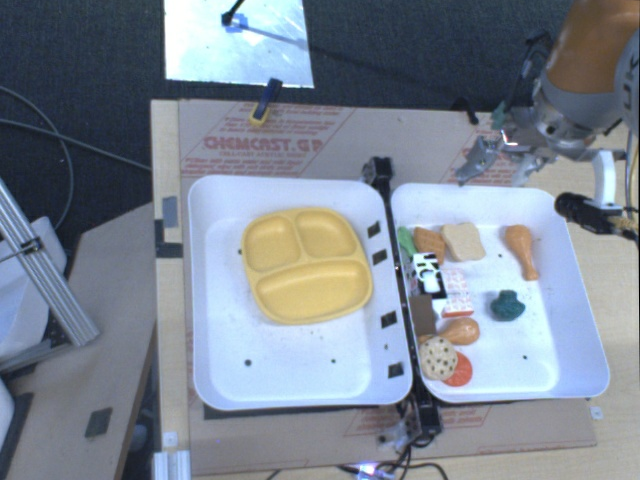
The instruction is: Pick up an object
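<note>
Left bin (215,298) with yellow plate (305,265), right bin (560,358) with toy food including drumstick (521,248), gripper (497,158) above far rim, grip state unclear

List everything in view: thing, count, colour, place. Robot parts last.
bins: 2, white, side by side on the bench
plate: 1, yellow, three compartments, in the left bin
drumstick: 1, tan, right bin, far right
bread: 1, beige, right bin, far side
broccoli: 1, dark green, right bin, middle
cookie: 1, tan with dark chips, right bin, near left corner
box: 1, white and red, right bin, left side
sheet: 1, shiny silver, on the dark floor beyond the bench
arm: 1, grey with orange band, upper right
tool: 1, grey, above the right bin's far edge
</note>
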{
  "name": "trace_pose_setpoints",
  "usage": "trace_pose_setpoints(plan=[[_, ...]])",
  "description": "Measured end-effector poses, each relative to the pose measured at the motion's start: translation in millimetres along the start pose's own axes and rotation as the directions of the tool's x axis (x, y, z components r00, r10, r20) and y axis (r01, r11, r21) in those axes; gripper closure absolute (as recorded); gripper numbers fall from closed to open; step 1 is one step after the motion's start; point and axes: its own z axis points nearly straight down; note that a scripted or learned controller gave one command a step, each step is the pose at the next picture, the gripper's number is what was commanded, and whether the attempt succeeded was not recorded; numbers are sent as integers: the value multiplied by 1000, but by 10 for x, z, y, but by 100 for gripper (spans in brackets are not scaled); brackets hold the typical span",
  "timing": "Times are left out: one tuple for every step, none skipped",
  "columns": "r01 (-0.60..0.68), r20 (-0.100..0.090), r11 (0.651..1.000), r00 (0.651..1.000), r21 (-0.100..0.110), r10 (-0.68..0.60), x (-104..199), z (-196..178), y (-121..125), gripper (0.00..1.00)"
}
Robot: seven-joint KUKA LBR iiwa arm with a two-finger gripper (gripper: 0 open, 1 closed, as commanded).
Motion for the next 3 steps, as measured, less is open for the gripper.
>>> trace_pose_setpoints(plan=[[-7,-1,1000,1000,12,7,-423,1475,-451,0],[-8,-2,1000,1000,-8,8,-733,1829,-852,0],[4,-4,1000,1000,3,-4,-70,1521,-1390,0]])
